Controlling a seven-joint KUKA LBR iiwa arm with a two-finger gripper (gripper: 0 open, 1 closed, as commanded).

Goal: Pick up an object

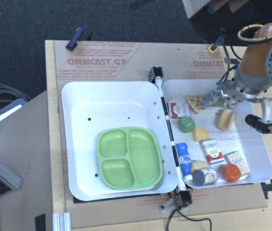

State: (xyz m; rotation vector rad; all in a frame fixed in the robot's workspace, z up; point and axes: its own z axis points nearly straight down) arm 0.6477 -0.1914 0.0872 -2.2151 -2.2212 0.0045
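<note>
The right white bin (265,150) holds several small items. Among them are a tan wedge (196,101), a red and white carton (179,109), a green ball (186,124), a yellow block (201,134) and a tan roll (225,120). Nearer the front lie a red and white box (213,151), a blue bottle (182,154), a grey can (204,176), a red-orange ball (231,173) and a patterned packet (239,160). My gripper (221,96) hangs over the bin's far part, between the tan wedge and the tan roll, just above the roll.
The left white bin (78,105) carries a green divided plate (128,157). A black divider strip (167,124) runs between the bins. Cables and a black fitting (258,123) hang off the arm over the right bin's right side.
</note>
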